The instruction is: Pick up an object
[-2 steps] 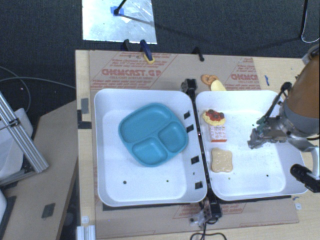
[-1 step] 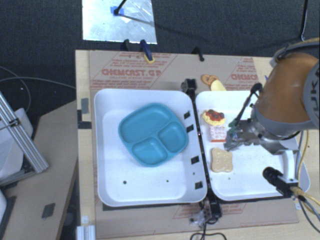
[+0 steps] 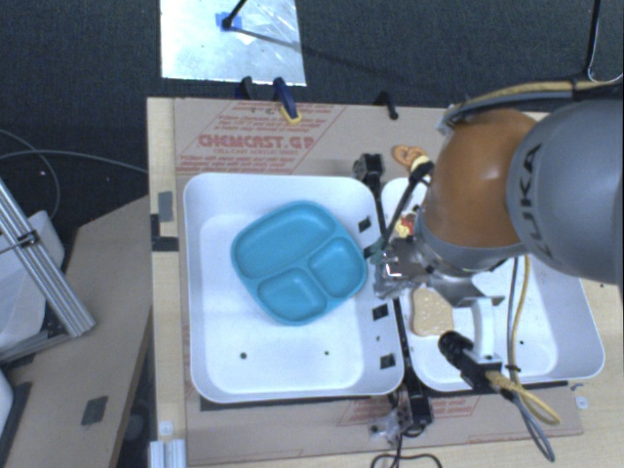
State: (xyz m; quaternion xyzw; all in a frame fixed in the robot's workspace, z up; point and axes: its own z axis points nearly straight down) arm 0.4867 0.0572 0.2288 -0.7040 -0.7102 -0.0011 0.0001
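Camera view, looking down at a slant on your bench. Two shallow white bins sit side by side on a cardboard sheet (image 3: 263, 130) printed with red lettering. The left bin (image 3: 210, 261) holds a blue plate (image 3: 297, 261) with three compartments, lying flat near the bin's middle and turned at an angle. It touches none of the walls.

Your arm (image 3: 526, 188) comes in from the right and covers much of the right bin (image 3: 575, 349). Its orange band sits above the wrist, and the grey body carries dark lettering. The gripper (image 3: 395, 271) hangs over the divide between the two bins, just beside the right edge of the blue plate. The wrist hides the fingers, so you cannot tell how far they are parted or whether they have hold of anything.

Just below the wrist, a tan, rounded object (image 3: 427, 315) lies on the floor of the right bin, near its left wall and partly covered by the arm. A small orange item (image 3: 409, 154) rests on the cardboard beyond the bins.

Black and yellow cables (image 3: 507, 383) trail from the arm over the near edge of the right bin.
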